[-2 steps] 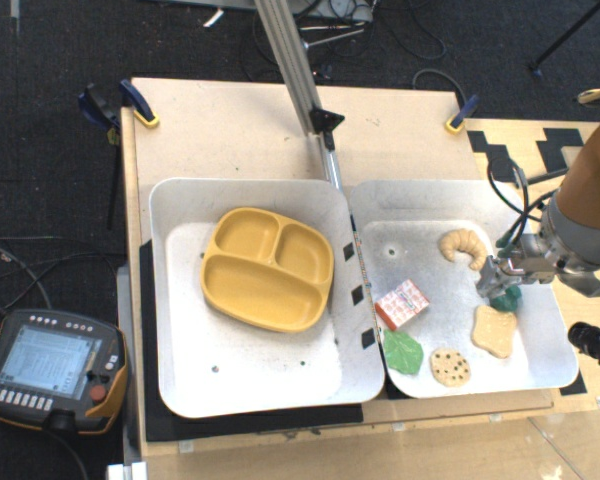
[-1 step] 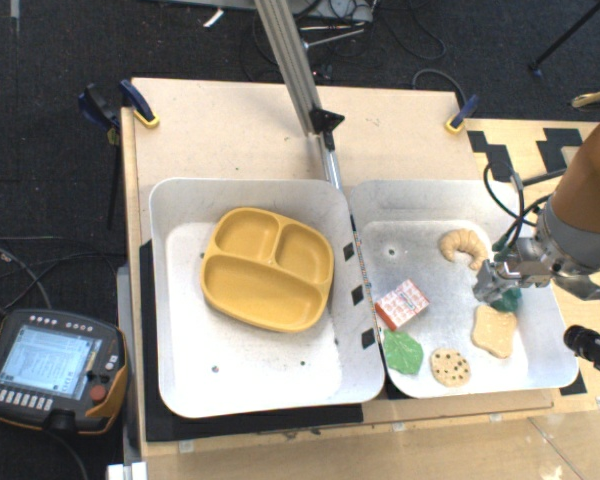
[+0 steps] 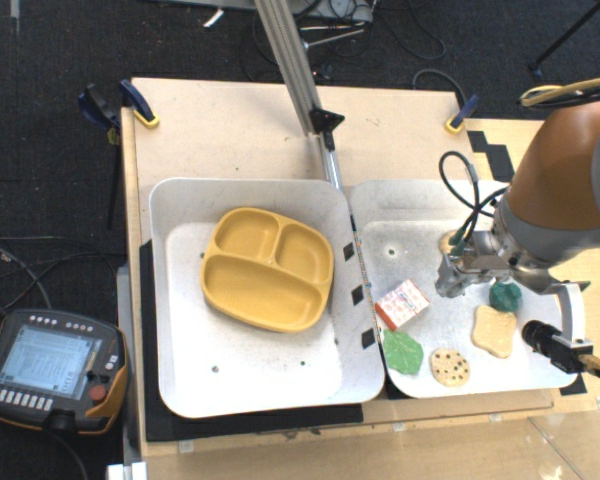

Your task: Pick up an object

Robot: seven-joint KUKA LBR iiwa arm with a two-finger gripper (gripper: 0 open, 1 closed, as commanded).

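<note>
From above, a pale wooden bench (image 3: pixel 230 128) stands on dark carpet, with cables and a grey metal pole (image 3: pixel 290 53) slanting in from the top. Blue-and-yellow clamps (image 3: pixel 135 103) grip its back corners, and a teach pendant (image 3: pixel 45 368) with a lit screen lies on the floor at lower left.

Two shallow white bins sit side by side on the bench. The left bin (image 3: pixel 180 368) carries a yellow divided plate (image 3: pixel 268 268), upright, lying near its middle. The right bin (image 3: pixel 410 218) holds the small things: a white-and-red box (image 3: pixel 402 304) close to the dividing edge, a green leaf-shaped piece (image 3: pixel 402 352) just below it, a round speckled cookie (image 3: pixel 449 367) beside that, a tan slice of toast (image 3: pixel 494 332) further right, and a dark green lump (image 3: pixel 505 295) just above the toast.

The arm (image 3: pixel 565 188) reaches in from the right, its orange band over the right bin. The gripper (image 3: pixel 458 278) hangs low in that bin, between the box and the green lump, near both. Whether its fingers are apart or closed cannot be told, and nothing is visibly held.
</note>
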